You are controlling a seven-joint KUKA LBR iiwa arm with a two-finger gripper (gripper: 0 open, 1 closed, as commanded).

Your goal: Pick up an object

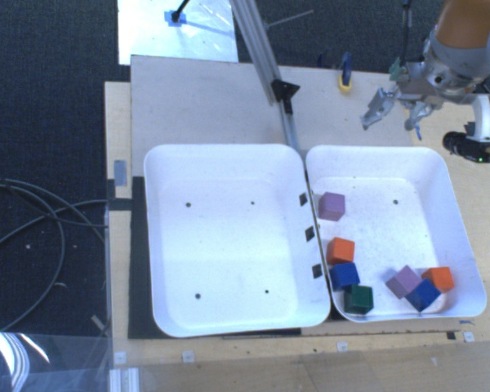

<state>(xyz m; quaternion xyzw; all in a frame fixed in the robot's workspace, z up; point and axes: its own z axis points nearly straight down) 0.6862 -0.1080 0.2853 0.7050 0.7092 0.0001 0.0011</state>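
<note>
1. From my feed, the gripper (pixel 396 113) sits above the far rim of the right bin (pixel 461 219), over the bench board, not over any block.
2. Its fingers (pixel 376 111) look spread apart with nothing between them.
3. The orange band of the arm (pixel 465 15) is at the top right corner, grey wrist just below it.
4. All blocks I can see are in the right bin. The left bin (pixel 159 219) has bare white floor with a few dark dots.
5. Purple block (pixel 332 206) sits alone near the right bin's left wall, about mid-depth.
6. Closer to the camera along that same wall: orange block (pixel 340 251), then blue block (pixel 344 275) touching it, then dark green block (pixel 359 299) touching the blue one at the near rim.
7. Near right corner cluster: second purple block (pixel 404 281), second blue block (pixel 423 295), second orange block (pixel 439 278), all packed together and touching.
8. The gripper is well apart from every block; the lone purple one is the nearest to it.
9. A metal pole (pixel 257 39) runs diagonally from the top edge down to the gap between the bins.
10. Black cables (pixel 33 219) are lying on the dark floor to the left.
</note>
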